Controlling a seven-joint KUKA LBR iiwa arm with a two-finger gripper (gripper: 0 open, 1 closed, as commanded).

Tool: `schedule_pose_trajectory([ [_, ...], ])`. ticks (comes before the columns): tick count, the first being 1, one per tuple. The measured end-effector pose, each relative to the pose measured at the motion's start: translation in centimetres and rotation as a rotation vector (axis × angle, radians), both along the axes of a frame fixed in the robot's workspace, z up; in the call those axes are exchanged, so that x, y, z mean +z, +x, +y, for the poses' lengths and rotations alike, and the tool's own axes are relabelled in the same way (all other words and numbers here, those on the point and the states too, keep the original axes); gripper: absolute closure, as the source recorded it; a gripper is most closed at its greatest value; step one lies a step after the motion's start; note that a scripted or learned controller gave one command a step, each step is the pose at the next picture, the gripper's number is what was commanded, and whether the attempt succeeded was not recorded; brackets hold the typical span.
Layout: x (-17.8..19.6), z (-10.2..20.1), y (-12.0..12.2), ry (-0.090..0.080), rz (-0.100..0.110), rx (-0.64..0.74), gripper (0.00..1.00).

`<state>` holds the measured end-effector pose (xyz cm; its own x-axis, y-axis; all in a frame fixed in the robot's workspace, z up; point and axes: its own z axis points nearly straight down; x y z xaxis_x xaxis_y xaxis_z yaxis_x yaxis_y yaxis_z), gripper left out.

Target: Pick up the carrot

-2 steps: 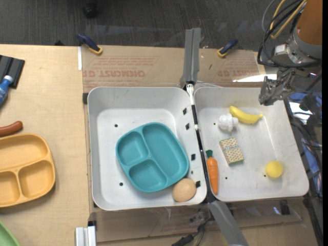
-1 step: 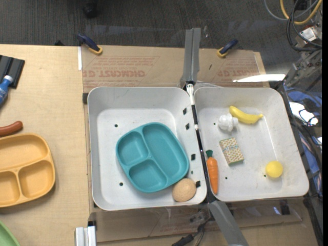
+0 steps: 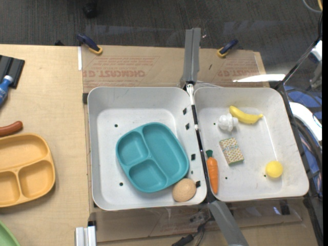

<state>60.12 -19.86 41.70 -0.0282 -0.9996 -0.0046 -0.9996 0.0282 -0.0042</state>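
Observation:
The carrot [image 3: 212, 174] is orange with a small green top. It lies lengthwise against the left wall of the right bin [image 3: 287, 188], near that bin's front corner. Its green end points toward the back.
The right bin also holds a banana [image 3: 246, 116], a white garlic-like item [image 3: 226, 122], a patterned sponge block [image 3: 231, 150] and a yellow lemon [image 3: 274, 169]. In the left bin [image 3: 102, 152] lie a teal divided plate [image 3: 151, 157] and a tan egg-shaped item [image 3: 184, 190]. An orange tray [image 3: 23, 170] sits on the bench at left.

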Motion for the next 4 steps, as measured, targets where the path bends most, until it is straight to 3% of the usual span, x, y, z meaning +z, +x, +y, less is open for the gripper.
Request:
schedule_pose_trajectory([
  [1,0.2,-2.3,-2.7,0.0,0.003,-0.265,1.0],
  [2,-18.7,-0.4,-4.3,-0.001,0.005,-0.061,1.0],
  [3,-32.2,1.3,-5.1,-0.002,0.004,0.353,1.0],
  [4,-22.2,0.0,1.3,-0.002,-0.002,0.371,1.0],
])
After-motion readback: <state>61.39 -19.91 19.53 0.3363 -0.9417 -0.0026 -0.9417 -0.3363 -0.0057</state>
